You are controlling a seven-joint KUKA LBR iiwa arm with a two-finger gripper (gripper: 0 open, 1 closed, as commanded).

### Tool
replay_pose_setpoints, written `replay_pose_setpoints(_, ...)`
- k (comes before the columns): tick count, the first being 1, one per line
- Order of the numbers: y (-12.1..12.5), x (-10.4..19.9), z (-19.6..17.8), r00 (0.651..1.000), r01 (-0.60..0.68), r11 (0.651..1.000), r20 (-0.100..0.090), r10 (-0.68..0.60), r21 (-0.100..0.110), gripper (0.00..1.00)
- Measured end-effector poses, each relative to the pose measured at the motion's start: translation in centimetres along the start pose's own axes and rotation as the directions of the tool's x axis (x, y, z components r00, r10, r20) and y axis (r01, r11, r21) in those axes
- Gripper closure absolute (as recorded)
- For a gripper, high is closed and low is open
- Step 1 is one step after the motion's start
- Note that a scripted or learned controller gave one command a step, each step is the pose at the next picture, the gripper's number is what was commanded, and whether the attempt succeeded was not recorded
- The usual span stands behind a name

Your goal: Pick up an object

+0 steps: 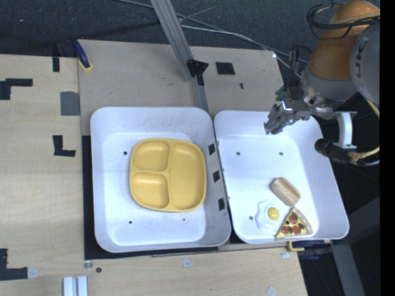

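— Three toys sit in my right bin (pixel 321 165), near its front right corner: bread roll (pixel 285 190), fried egg (pixel 270 215), pizza slice (pixel 294 223).
— And your gripper (pixel 275 123)?
— Over the far edge, holding nothing; finger spacing I cannot tell. I'd centre above the roll, then descend straight.
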State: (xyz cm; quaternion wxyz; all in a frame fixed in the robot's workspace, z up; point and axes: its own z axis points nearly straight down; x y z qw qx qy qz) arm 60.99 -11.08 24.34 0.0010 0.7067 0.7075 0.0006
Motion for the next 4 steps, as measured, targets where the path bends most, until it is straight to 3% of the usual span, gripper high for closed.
replay_pose_setpoints(3, 0.1, 15.4, 2.3, 1.0, 0.004, 1.0, -0.001, -0.004, 0.005, 1.0)
replay_pose_setpoints(4, -1.4, 20.8, 1.8, 1.0, 0.005, 1.0, -0.002, -0.005, 0.005, 1.0)
